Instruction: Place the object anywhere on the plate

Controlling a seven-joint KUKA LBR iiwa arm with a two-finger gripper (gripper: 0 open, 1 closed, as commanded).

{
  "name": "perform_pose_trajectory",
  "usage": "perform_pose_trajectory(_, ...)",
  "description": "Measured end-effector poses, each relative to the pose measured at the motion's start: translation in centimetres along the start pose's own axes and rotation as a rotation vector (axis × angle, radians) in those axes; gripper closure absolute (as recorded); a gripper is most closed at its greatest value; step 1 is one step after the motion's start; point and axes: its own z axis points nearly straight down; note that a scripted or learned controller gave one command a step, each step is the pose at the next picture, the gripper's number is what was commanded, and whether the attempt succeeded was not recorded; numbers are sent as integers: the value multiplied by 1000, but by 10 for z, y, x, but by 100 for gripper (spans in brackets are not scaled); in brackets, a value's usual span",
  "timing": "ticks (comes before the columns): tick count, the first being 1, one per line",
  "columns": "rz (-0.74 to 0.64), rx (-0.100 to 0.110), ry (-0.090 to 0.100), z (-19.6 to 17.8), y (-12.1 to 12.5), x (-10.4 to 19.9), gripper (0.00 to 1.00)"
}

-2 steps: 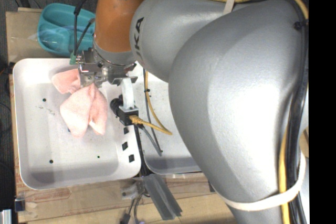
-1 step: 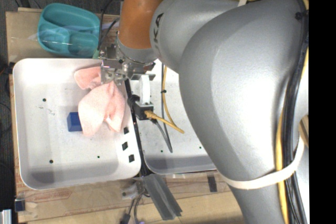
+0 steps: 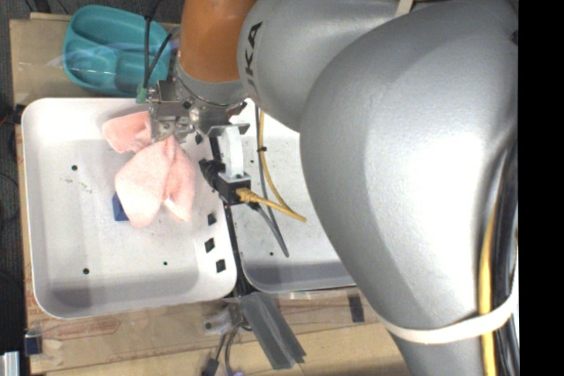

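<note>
Grey arm [image 3: 397, 145] fills the right of the view, its gripper [image 3: 172, 121] down over the left bin [image 3: 53, 216] at a pink cloth [image 3: 154, 176].

Pick-up looks like the step in hand; whether the gripper is open or has hold of anything, I cannot tell. Soft, rumpled and limp, the cloth drapes below it, partly over a small blue thing [image 3: 117, 207]. Next likely calls for a lift and carry toward the teal plate [image 3: 110, 48] beyond the bin.
</note>
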Motion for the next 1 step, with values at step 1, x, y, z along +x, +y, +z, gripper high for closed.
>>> perform_pose_trajectory(1,-16,1,0,-3,54,31,100)
